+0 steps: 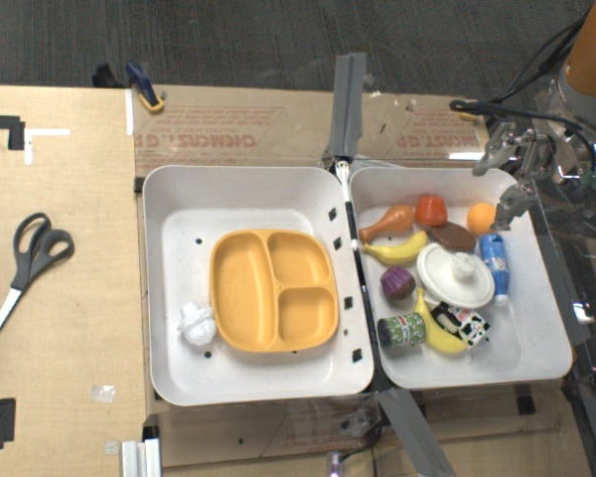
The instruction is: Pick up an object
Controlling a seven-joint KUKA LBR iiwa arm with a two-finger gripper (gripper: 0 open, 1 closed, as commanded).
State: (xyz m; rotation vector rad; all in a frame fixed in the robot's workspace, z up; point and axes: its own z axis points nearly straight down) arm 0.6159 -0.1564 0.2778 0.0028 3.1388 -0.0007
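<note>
Two bins sit before me, and my hand (512, 182) hangs over the far right corner of the right bin (546, 361), holding nothing that I can see; how wide it stands I cannot tell. I judge this the approach, with no grasp made. The orange ball (482, 217) lies just left of and below my hand, beside the blue bottle (494, 261). Next comes a descent onto one.

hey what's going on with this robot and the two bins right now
The gripper hangs over the far right edge of the right bin, near the orange ball and blue bottle, with nothing seen in it. That bin holds a heap of toy food. The left bin has a yellow divided plate.
</note>
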